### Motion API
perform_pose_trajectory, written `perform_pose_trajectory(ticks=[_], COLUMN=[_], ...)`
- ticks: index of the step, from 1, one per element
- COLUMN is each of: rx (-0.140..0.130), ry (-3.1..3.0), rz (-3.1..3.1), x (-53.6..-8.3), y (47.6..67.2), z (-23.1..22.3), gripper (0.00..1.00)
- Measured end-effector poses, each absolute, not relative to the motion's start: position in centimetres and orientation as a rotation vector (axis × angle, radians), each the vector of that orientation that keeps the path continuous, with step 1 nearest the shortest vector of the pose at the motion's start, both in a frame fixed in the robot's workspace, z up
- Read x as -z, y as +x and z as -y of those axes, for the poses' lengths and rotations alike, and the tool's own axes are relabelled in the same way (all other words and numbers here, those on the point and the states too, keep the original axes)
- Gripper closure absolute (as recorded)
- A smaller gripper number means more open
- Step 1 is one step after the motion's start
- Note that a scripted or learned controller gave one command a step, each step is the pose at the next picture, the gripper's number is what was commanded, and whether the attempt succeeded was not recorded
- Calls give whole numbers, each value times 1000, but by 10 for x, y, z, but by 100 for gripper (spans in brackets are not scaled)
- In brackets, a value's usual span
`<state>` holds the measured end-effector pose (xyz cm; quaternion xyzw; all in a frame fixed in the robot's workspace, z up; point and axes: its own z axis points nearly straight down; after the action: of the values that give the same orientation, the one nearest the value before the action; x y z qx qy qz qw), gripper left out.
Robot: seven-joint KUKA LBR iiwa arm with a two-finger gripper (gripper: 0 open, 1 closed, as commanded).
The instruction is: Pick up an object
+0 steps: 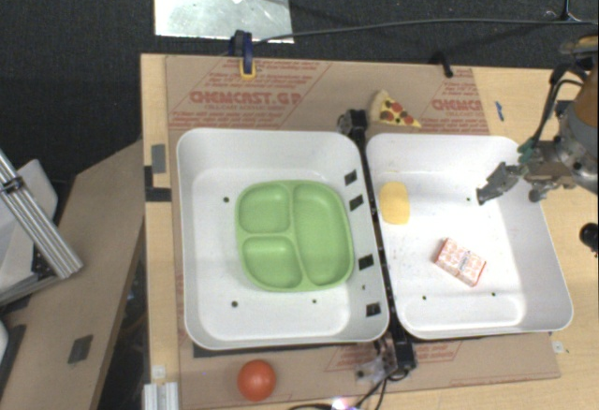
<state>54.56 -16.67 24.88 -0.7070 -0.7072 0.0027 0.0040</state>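
Note:
In the right bin lie a pale yellow oval piece near its left wall and a small pink-and-white patterned box toward the middle. My gripper hangs over the bin's upper right part, with the arm coming in from the right edge. It is well to the right of the yellow piece and up and right of the box. Nothing shows between its fingers.
The left bin holds a green three-compartment tray. A toy pizza slice lies on the cardboard behind the bins, and a red-orange ball in front of the left bin. A cable crosses the back.

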Motion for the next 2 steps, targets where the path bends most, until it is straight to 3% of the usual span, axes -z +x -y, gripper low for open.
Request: perform_pose_trajectory(ticks=[1, 2], rx=[1, -1], ry=[-2219, -2217], rz=[2226, 2223], x=[-255, -196], y=[548, 553], z=[166, 159], gripper=[0, 0])
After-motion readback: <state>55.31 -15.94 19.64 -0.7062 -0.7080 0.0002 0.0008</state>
